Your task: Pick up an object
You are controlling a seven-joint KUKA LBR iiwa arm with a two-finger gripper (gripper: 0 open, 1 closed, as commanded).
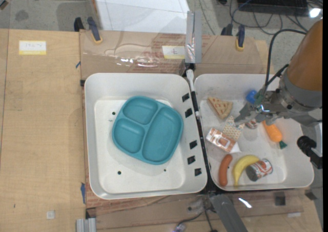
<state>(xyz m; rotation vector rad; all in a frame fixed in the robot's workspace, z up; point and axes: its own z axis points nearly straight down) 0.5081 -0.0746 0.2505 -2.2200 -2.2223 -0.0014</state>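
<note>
My gripper [254,115] hangs low over the middle of the right bin [305,175], fingers spread apart and open. Nothing sits clearly between them; a small red and white item [252,123] lies just beneath. An orange carrot [274,133] lies just to the right of the gripper, a blue piece [251,96] just behind it. A toast wedge [220,107] lies to its left. Nearer the front are a cracker [232,130], a red and white packet [221,140], a sausage [223,170], a banana [243,166] and a can [259,169].
The left bin [97,139] holds a teal divided plate [148,129]. A ridge with black clips [193,128] separates the two bins. Cables and the arm body [307,72] stand over the right bin's far right side.
</note>
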